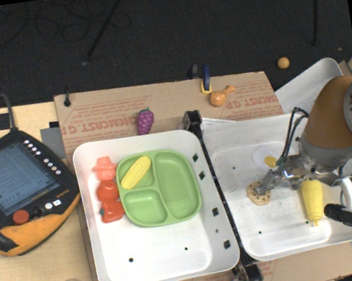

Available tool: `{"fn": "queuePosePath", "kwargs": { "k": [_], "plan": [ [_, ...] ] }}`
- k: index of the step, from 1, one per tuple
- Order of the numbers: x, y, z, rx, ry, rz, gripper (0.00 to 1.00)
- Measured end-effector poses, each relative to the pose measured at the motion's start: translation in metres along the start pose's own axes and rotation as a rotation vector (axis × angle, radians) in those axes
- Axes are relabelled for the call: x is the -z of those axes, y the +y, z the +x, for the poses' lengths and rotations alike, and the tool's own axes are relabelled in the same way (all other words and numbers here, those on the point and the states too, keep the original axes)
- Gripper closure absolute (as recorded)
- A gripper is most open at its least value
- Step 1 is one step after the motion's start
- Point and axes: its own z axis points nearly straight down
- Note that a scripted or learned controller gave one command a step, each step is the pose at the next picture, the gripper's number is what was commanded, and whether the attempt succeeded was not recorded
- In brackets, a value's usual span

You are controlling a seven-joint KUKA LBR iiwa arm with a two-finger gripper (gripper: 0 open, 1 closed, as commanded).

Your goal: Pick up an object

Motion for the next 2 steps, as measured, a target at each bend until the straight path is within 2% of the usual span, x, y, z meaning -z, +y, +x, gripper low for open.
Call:
{"fn": "queuePosePath", "kwargs": {
  "k": [1,2],
  "plan": [
    [0.012,0.001,-0.002,-0.007,0.001,-0.004,1.00],
    [0.060,-0.007,0.002,-0.002,-0.007,0.000,1.00]
  ]
}}
